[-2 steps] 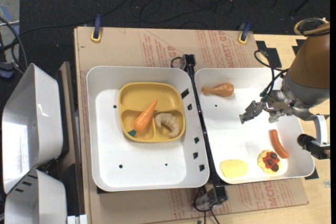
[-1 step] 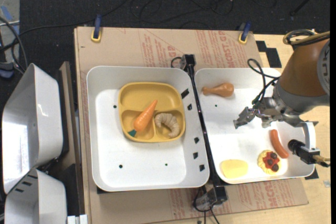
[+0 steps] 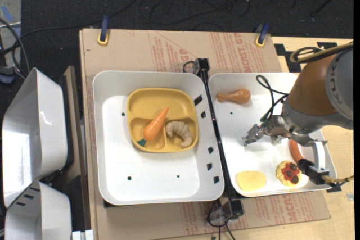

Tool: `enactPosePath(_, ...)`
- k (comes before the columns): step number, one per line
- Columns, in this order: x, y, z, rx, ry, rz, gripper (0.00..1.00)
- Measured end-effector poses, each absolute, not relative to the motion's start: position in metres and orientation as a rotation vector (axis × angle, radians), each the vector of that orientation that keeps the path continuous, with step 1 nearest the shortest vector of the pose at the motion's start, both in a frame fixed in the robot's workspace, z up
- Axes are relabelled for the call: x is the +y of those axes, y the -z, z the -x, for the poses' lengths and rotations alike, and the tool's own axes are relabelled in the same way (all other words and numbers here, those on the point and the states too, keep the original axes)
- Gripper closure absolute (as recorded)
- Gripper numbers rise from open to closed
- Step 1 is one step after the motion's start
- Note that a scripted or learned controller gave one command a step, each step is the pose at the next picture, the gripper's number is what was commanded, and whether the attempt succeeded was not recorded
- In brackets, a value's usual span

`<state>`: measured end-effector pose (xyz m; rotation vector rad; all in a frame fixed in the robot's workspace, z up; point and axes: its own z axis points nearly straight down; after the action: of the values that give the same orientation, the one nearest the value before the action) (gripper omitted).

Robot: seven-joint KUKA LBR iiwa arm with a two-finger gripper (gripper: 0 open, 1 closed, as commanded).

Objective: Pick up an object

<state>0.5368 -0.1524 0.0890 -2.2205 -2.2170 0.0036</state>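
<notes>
Watching the feed, I see the gripper [image 3: 251, 136] low over the right bin [image 3: 225, 137]; jaw state I cannot tell. A drumstick [image 3: 235, 96] lies near the far wall, a yellow disc [image 3: 251, 180] near the front, both well apart from the gripper.

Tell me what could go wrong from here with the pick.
1. The claw hangs over bare floor of the right bin, with no food under it, so closing here would likely catch nothing.
2. The sausage lies partly under the arm, so the arm may bump it.
3. The chicken leg looks rounded and may slip.
</notes>
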Motion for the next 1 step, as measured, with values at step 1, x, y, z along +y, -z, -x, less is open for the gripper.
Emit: enactPosePath(1,-0.1525,-0.1020,-0.5379,-2.218,0.000,2.225,1.00)
